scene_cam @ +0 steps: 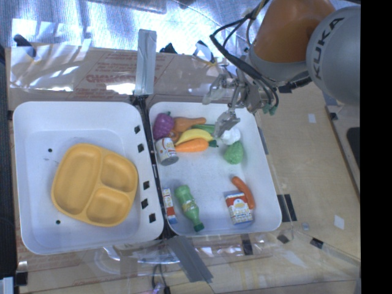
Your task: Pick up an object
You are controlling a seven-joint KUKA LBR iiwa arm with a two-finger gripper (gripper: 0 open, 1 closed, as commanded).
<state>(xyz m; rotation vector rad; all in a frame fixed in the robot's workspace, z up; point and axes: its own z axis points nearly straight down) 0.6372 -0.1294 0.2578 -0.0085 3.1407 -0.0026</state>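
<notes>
The gripper (226, 125) partly hides a white thing (231, 136) beside the banana (195, 136) in the right bin (267, 171). The arm (294, 26) reaches from the right, wrist tilted down. I cannot tell its grip.

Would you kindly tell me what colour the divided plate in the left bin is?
The divided plate is yellow, seen plainly in the camera view.
</notes>
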